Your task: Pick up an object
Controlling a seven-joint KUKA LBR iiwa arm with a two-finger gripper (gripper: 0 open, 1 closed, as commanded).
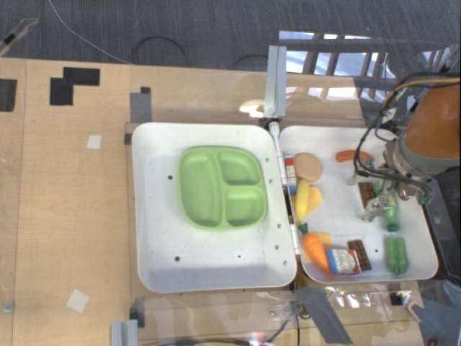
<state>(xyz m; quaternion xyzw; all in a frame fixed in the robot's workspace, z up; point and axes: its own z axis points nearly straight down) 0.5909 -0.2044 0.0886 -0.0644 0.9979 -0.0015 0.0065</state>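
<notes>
Camera view, single overhead slant. You have two white bins on the table. The left bin carries a green divided tray, set near its middle and apart from every wall.

The right bin holds all the loose pieces, so any pick has to come from there. Along its left wall: a round tan piece, a yellow banana-like piece just below it, then an orange carrot touching a small printed box. A brown bar lies against that box. A red sausage-like piece sits near the far wall. A green ridged piece lies in the near right corner.

The end effector hangs over the right half of this bin, under the orange band, just beside a small green object and near a dark brown piece. You cannot tell from this angle how its jaws are set, nor whether anything is caught there.

Judgement: the arm is placed for the green object, the nearest candidate. The crowded left wall would be harder.
</notes>
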